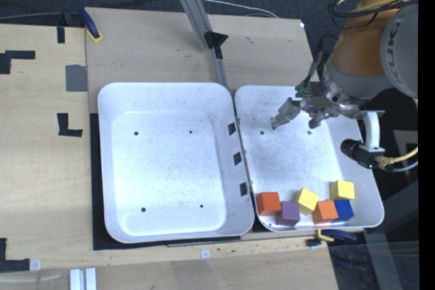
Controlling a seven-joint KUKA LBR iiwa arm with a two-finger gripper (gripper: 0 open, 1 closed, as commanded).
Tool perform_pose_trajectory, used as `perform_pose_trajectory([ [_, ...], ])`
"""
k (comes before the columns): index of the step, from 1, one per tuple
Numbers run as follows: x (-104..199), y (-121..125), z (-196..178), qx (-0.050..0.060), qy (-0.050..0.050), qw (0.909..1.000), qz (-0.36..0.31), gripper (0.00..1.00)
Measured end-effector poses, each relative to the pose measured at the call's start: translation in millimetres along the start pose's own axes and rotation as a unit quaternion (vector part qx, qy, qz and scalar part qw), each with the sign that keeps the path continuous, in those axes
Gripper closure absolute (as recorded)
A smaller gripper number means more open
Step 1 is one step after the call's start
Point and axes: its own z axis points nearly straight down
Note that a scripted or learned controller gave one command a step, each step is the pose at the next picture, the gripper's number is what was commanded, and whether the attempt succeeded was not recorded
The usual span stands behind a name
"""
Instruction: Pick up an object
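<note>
Six small foam-like blocks lie grouped along the near edge of the right bin. From left to right: an orange cube, a purple cube, a yellow cube, a second orange cube, a blue cube and a second yellow cube. All are of similar size, plain, with matte faces and no markings visible. Being roughly cubic, none has a clear long axis. The left orange cube sits nearly square to the bin's edge; the middle yellow cube is turned diagonal to it, one corner pointing toward the bin's far side. The purple cube touches or nearly touches the left orange cube. The second orange cube and the blue cube are pressed together, with the right yellow cube just behind them.

The gripper hangs over the far half of the right bin, well apart from the blocks. Its two fingers are spread apart and nothing is between them.

The left bin stands beside the right bin on the table.
</note>
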Motion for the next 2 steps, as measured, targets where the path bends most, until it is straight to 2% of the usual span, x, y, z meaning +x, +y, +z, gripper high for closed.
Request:
perform_pose_trajectory([
  [1, 64.6, -8.1, -46.3, -0.002, 0.001, 1.0, -0.004, 0.0],
  [2, 23.5, 6.7, 33.8, 0.004, -0.002, 1.0, 0.002, 0.0],
])
